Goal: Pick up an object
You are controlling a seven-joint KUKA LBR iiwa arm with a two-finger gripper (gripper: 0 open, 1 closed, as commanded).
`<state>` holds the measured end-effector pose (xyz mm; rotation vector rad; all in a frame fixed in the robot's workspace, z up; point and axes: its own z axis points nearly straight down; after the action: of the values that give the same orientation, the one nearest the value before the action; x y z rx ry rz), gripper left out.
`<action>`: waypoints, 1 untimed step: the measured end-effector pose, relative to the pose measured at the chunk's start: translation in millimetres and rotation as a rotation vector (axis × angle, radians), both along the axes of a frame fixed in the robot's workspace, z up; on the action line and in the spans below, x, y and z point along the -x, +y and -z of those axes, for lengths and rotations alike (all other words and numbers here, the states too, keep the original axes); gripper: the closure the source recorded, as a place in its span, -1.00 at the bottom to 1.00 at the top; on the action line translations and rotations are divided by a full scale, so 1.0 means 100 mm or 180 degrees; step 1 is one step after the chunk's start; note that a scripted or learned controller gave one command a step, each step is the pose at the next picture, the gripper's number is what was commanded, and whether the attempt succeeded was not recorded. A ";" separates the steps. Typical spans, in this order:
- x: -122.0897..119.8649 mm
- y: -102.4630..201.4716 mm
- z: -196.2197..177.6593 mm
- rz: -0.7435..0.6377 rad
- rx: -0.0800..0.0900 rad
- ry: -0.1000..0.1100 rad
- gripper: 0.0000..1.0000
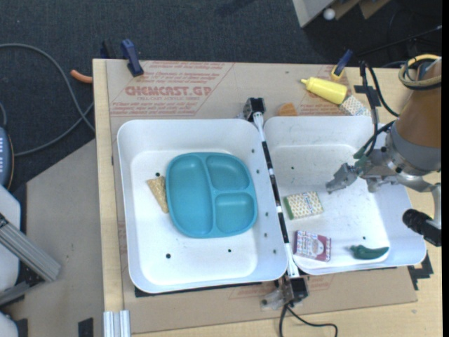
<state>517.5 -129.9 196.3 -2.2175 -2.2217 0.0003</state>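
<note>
The bench (175, 90) carries two shallow white bins side by side. The left bin (133, 153) is mostly taken up by a blue divided plate (210, 194) at its centre, with a tan cracker-like piece (158, 192) tucked against the plate's 9 o'clock edge; open white floor remains along the bin's 6 o'clock side and in its 7 o'clock corner. Between the bins, a dark clamp (254, 107) sits at the 12 o'clock end of the shared rims. The right bin (309, 128) has more free floor, mainly across its 12 o'clock half. Its loose things lie toward 6 o'clock: a small dotted green-and-white packet (303, 204) near the 9 o'clock wall, a pink-and-white packet (313, 246) close to the 6 o'clock rim, and a dark green object (369, 252) at about 5 o'clock, near the rim. Outside the bin, at 12 o'clock on the bench, lies a yellow bottle-like object (326, 88). The arm reaches in from 3 o'clock, and the end effector (340, 180) hangs over the middle of the right bin, its tip pointing toward 9 o'clock, at about 1 o'clock from the dotted packet and apart from it. Nothing shows between its tips; how far open it stands cannot be told.
</note>
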 end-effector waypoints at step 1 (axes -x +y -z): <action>-0.34 0.27 0.77 0.0004 0.0002 0.0001 -1.00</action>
<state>551.3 -102.8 119.0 -2.2189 -2.2205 0.0015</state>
